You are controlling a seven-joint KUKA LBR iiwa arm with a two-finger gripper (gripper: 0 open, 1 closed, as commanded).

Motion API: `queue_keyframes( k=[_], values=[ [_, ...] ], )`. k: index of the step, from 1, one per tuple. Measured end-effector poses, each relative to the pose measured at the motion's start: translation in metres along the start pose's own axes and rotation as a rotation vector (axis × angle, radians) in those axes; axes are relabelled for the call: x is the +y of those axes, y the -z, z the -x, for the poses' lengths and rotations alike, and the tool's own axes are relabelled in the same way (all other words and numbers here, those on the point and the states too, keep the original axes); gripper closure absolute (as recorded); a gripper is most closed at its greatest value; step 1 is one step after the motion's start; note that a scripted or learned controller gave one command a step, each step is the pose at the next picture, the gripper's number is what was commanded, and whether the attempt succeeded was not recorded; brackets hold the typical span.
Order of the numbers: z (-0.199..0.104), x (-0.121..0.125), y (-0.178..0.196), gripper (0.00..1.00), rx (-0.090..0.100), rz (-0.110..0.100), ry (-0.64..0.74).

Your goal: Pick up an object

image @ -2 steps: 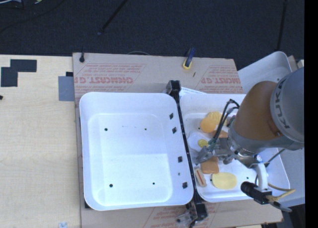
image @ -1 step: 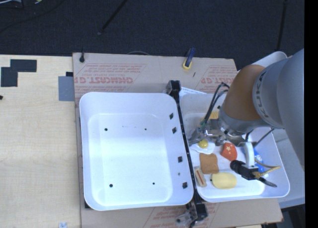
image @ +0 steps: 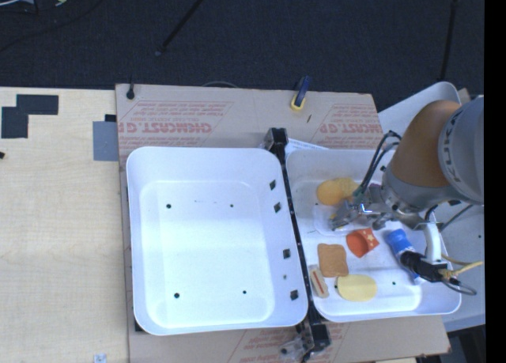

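Bins sit side by side on a cardboard sheet (image: pixel 237 116) in the camera view: the left bin (image: pixel 150 195) shows bare white floor, and the right bin (image: pixel 304 168) holds every loose thing. The arm (image: pixel 431 156) reaches in from the right, and its gripper (image: pixel 349 216) hangs low over the middle of the right bin – whether it is spread or clamped I cannot tell, and nothing can be made out in its grasp. Two things lie close to it. A yellow lump (image: pixel 336 191) sits just beside the tip, toward the far-left of it, its longer side running roughly across the picture. An orange block (image: pixel 361 243) sits just beside the tip on the near side, compact and with no clear long axis. Farther off are a blue piece (image: pixel 398 240) to the right of the orange block, a brown square (image: pixel 333 259) nearer the front, and a yellow oval (image: pixel 356 288) by the front wall, with a small tan stick (image: pixel 319 282) at the bin's left edge. My guess is that the pick has not yet been made – and that the yellow lump or the orange block is the likely target, since either needs only a short shift of the tip, away for the lump and toward the front for the block.
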State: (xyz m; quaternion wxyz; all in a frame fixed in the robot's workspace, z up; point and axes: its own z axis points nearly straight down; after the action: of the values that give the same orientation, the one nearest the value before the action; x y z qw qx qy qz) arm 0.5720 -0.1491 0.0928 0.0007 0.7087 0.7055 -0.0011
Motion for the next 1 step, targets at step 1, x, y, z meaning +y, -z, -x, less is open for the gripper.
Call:
queue_keyframes(
  k=[1],
  values=[
    [-0.0072,0.0658,-0.0035,0.00,0.003,0.003,0.007]
  ],
)
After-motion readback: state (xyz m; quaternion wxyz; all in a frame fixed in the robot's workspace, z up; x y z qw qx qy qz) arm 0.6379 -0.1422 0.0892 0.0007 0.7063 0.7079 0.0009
